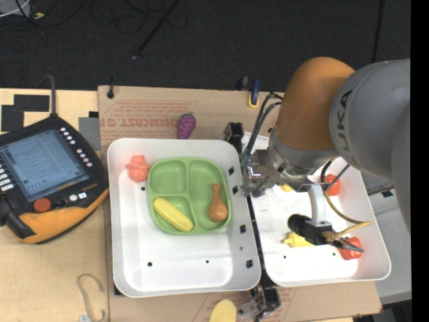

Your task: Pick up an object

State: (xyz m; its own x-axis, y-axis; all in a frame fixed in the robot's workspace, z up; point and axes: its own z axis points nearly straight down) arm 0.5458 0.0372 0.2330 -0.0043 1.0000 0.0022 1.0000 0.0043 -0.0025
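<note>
Gripper (257, 180) sits low at the left edge of the right bin (315, 268), close against the wall between the two bins; whether it is spread or closed I cannot tell, since the wrist above covers it, and nothing can be seen held in it. The arm (379, 123) comes in from the right, its thick grey link crossing over the right bin's far corner, then bends at the orange band (315, 102) and points down and to the left towards the bench. Under and beside the arm, the right bin holds a yellow piece (295, 241) near its middle, a red piece (350, 248) towards its right wall and an orange piece (333, 186) further back. In the left bin (174, 263) a green plate (167, 177) carries corn (173, 215) in its near-left compartment and a drumstick (217, 205) in its right one, and a pink toy (137, 168) lies just left of the plate. Grapes (186, 125) lie on the cardboard (144, 116) behind the left bin. A pendant (43, 173) rests well to the left.
</note>
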